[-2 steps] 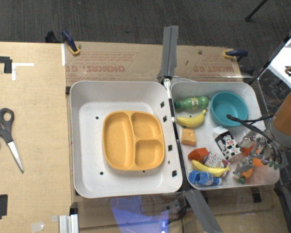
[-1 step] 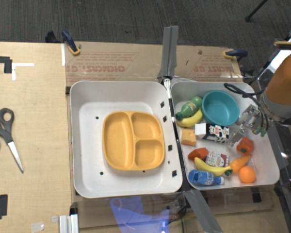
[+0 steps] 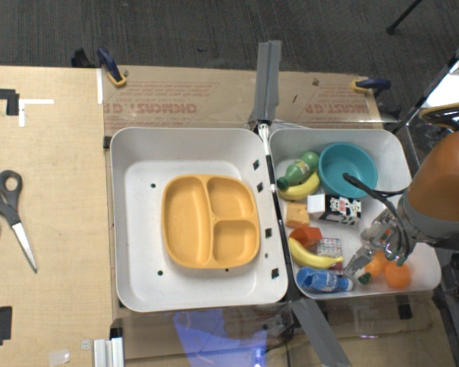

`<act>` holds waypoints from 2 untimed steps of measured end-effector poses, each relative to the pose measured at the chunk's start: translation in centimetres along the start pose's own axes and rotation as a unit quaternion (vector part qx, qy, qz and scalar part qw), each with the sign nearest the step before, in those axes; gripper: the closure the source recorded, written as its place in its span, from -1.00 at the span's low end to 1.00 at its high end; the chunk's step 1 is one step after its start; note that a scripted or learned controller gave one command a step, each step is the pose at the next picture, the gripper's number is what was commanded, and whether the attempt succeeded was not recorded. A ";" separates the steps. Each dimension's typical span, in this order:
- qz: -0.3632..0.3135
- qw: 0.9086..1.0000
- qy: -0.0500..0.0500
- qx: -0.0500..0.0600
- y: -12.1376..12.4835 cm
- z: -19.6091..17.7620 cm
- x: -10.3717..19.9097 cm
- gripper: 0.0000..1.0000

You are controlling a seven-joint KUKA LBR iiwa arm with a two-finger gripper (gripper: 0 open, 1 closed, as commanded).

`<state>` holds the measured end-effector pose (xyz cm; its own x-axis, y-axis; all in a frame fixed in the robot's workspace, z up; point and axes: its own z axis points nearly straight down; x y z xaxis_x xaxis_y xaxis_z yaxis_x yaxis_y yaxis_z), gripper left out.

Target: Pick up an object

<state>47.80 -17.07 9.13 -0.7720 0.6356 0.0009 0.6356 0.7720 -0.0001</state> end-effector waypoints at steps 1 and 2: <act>-0.044 0.999 -0.003 -0.001 3.0 -12.5 -11.6 -1.00; -0.077 0.997 -0.002 0.000 -1.3 -0.1 -6.5 -1.00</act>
<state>52.03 -22.18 9.26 -0.8605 0.5094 -0.0035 0.5094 0.8605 0.0007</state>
